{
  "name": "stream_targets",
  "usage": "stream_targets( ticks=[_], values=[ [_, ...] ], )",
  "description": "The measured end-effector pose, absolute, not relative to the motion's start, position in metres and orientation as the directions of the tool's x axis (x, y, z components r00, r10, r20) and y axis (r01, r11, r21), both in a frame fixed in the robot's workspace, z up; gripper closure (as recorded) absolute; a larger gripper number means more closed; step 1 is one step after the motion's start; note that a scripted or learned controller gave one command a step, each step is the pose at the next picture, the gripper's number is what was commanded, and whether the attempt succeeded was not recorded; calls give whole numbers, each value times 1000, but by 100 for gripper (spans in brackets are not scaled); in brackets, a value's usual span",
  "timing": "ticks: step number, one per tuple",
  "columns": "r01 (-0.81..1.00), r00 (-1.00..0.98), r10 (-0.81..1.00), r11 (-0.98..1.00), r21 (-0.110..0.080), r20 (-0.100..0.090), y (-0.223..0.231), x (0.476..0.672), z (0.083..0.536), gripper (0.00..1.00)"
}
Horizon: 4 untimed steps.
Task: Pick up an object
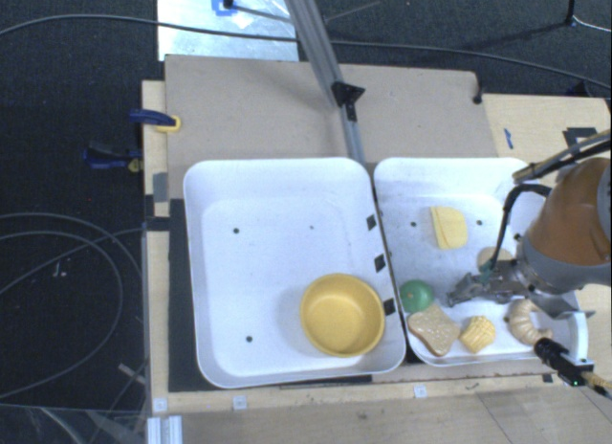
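The right bin [421, 179] holds the loose items, grouped toward its near edge and centre; a green ball [416, 294] lies at the near-left part, close to the wall shared with the other bin; a tan bread-like slice [433, 329] lies just nearer than the ball, by the near-left corner; a small yellow corn-like piece [478, 334] lies just right of the slice, along the near edge; a pale croissant-shaped piece [523, 321] lies further right, near the near-right corner, partly under the arm; a flat yellow block [448, 227] lies apart from these, toward the middle of the bin; a small pale rounded item [493, 259] shows beside the wrist, too covered to identify. The left bin [258, 193] contains one yellow bowl [342, 314], upright, at its near-right corner, close to the shared wall. The gripper [466, 290] sits low inside the right bin, between the green ball and the croissant-shaped piece, just above the corn-like piece; nothing is seen between its fingers; whether they are spread or pressed together cannot be determined. The arm [569, 232] enters over the bin's right edge.
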<state>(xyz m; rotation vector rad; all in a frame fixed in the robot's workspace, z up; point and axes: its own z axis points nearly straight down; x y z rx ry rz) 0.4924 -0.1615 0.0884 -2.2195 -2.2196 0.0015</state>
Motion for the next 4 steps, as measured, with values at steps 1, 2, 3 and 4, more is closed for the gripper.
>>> stream_targets(
  ticks=[1,2,3,4],
  values=[
    [1000,1,1000,-1,4,-1,-162,494,101,100],
    [1000,0,1000,0,7,-3,-173,494,156,100],
    [1000,-5,1000,5,7,-2,-170,487,206,100],
    [1000,-6,1000,6,8,-3,-170,489,253,100]
  ],
)
